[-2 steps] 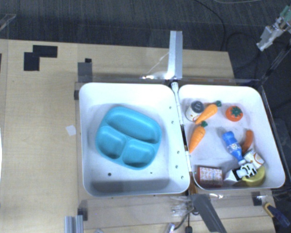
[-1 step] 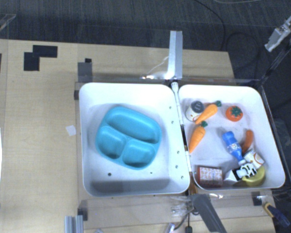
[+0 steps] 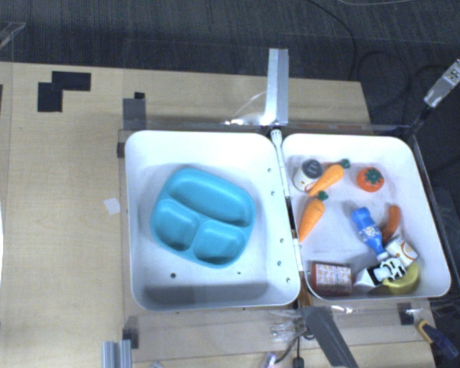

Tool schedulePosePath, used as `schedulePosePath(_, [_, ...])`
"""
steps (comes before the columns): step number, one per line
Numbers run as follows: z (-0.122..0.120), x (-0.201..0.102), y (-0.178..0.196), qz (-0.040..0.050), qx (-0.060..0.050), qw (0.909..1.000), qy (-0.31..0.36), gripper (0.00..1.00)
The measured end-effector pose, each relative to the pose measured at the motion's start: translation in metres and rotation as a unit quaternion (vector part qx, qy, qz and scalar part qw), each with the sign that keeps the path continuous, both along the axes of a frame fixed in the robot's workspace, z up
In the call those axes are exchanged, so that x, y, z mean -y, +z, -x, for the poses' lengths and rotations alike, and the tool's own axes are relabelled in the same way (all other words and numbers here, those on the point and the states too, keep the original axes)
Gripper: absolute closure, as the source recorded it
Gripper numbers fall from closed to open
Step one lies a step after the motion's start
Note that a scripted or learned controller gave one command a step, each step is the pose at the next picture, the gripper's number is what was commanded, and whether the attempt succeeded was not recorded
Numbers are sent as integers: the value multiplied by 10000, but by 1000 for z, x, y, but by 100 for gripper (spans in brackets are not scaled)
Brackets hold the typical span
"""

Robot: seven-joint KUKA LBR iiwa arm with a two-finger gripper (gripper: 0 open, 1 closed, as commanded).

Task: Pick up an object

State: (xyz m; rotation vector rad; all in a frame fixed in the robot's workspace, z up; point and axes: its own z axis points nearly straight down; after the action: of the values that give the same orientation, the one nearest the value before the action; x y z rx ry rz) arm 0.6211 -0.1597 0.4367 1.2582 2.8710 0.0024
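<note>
The right bin (image 3: 414, 156) holds several small toys. Two orange carrots lie near its left wall, one (image 3: 326, 178) at the back and one (image 3: 312, 215) just in front of it. A white and grey round piece (image 3: 307, 172) touches the back carrot. A red tomato (image 3: 370, 178) sits at the back. A blue bottle (image 3: 366, 229) and a brown sausage (image 3: 392, 219) lie in the middle. At the front are a brown box (image 3: 332, 277), a black and white toy (image 3: 389, 267) and a yellow piece (image 3: 402, 281).
The left bin (image 3: 142, 282) holds a blue divided plate (image 3: 202, 215). A metal post (image 3: 277, 83) stands behind the seam between the bins. Cables and a grey bracket (image 3: 449, 77) lie at the back right. Wooden bench surface (image 3: 54, 228) stretches to the left.
</note>
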Motion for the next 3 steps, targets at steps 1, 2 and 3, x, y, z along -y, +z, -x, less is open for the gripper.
schedulePosePath(1, [-1,-1,12,5,39,10000,14,100])
schedulePosePath(2, [-18,18,-1,8,1,9956,938,100])
schedulePosePath(3, [-39,45,1,19,13,9890,1476,100])
